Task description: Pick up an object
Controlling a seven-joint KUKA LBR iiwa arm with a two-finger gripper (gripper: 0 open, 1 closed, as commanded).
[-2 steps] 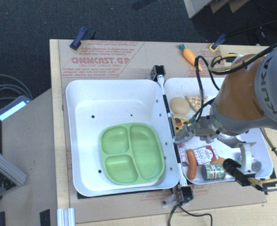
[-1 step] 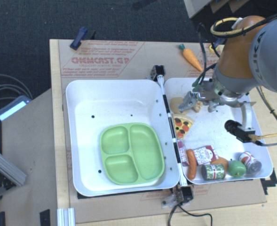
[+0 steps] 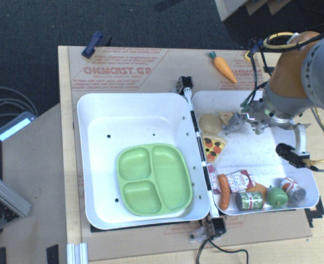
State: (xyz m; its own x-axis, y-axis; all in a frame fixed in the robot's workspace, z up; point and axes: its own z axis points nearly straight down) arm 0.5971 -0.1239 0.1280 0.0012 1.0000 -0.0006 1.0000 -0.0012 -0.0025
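the grey arm's two-finger gripper point(image 3: 234, 122) hovers low at the back of the right white bin point(image 3: 261, 100), beside a tan round bread-like piece point(image 3: 208, 123); whether it grips anything cannot be told from here. a clean pick would likely mean settling straight over that piece, clear of the bin wall. it looks flat and smooth, resting near a pizza-slice toy point(image 3: 213, 146), well apart from the green divided plate point(image 3: 153, 179) next door.

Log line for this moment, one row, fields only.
arm: over right bin | gripper: low near bread, nothing seen held | left bin: green tray | carrot: on bench
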